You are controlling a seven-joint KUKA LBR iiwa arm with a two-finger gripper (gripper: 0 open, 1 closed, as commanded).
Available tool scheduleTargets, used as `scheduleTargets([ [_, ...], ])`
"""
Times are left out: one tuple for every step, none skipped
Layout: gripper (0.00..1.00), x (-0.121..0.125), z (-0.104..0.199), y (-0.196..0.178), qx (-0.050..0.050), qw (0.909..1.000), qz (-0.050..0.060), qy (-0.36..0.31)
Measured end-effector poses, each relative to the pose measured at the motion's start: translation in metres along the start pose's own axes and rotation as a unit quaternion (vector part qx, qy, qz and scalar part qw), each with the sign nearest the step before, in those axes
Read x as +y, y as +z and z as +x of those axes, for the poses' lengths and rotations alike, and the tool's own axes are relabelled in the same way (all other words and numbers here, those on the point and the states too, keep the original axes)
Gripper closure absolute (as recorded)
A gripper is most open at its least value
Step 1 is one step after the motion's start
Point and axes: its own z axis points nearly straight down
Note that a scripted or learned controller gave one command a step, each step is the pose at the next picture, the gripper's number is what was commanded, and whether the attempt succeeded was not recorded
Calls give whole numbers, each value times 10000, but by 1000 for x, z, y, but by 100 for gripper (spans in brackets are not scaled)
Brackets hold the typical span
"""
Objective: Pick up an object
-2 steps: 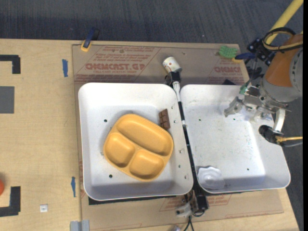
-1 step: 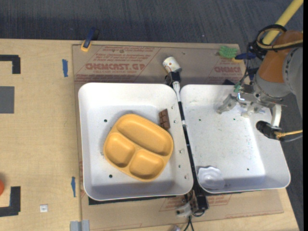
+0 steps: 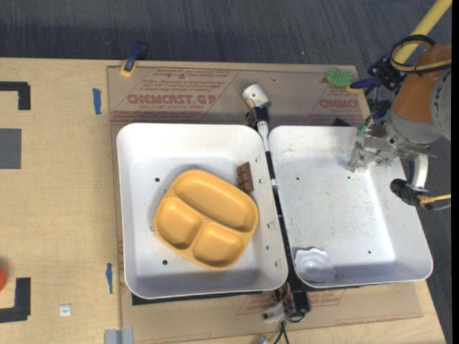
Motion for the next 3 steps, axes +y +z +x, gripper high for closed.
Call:
scheduleTargets([
  [100, -28, -19, -77, -8, 10000, -6, -83],
  [100, -48, 65, -106, 3, 9993, 8, 370],
  [100, 22, 31, -127, -8, 9914, -6, 1311],
])
